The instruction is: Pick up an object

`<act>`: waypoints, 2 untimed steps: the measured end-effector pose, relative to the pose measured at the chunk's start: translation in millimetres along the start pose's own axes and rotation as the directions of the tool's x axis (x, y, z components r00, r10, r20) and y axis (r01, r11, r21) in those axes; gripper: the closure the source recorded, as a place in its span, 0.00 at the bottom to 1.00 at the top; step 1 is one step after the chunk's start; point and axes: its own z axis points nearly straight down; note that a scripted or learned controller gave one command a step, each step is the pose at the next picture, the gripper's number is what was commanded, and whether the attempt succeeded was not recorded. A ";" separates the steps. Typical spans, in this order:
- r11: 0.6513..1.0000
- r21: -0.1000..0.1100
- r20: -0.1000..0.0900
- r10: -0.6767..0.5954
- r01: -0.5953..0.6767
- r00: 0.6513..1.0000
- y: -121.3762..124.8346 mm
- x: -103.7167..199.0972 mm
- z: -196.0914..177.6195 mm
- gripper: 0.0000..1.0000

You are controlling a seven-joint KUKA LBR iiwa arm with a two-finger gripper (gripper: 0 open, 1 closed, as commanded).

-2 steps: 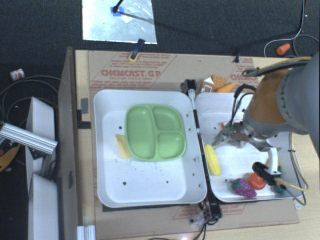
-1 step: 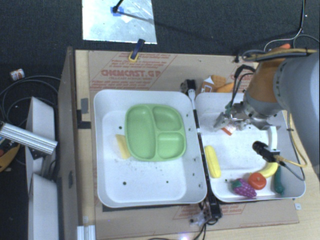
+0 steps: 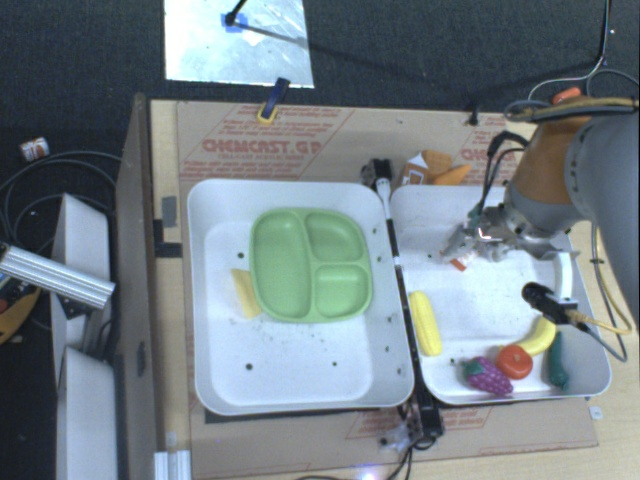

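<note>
Hovering in the right bin (image 3: 600,373), the gripper (image 3: 470,245) has a state I cannot tell; the corn (image 3: 426,323) looks light, rigid, graspable across its middle.

I work in a robotics lab: my bench (image 3: 330,133) is covered with cardboard, loose cables (image 3: 60,183) trail over dark carpet at left, with a foil sheet (image 3: 240,28) at the frame's top.

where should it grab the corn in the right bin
Grip the corn across its narrow middle, coming straight down from above. It lies flat, long axis running up the view, beside the right bin's left wall, so fingers should close across its width; the wall side looks tight.
</note>
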 end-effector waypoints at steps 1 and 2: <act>1.000 0.002 -0.004 -0.007 0.007 1.000 -15.4 48.1 0.8 0.00; 1.000 0.007 -0.002 -0.001 0.002 1.000 11.0 20.0 1.4 0.00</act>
